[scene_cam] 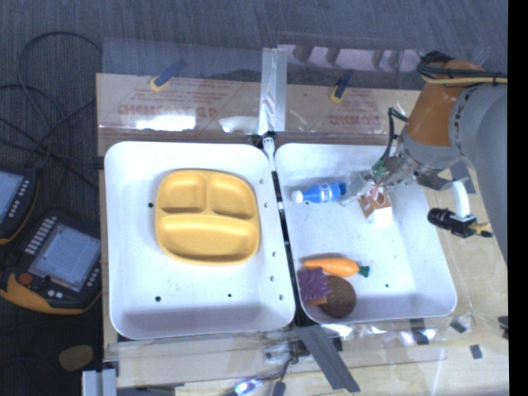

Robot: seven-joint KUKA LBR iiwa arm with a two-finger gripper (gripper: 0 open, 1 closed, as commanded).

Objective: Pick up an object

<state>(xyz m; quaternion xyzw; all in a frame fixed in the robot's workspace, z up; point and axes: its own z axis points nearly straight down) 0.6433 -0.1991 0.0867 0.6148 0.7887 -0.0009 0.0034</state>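
Note:
My gripper (382,180) hangs over the upper right part of the right bin (429,279), under the arm's orange band. Right beneath its tip is a small brown and white carton (378,207); whether it is gripped or just resting on the bin floor I cannot tell. To the left of the gripper lies a clear plastic bottle (322,194) with a blue label, on its side. An orange carrot (331,266) lies near the bin's front, with a purple toy (312,282) and a round brown object (339,298) just below it.
The left bin (132,295) holds a yellow divided plate (206,215). A black fitting (450,219) sticks out from the arm over the right bin's right rim. Handheld controllers and cables lie on the floor at far left.

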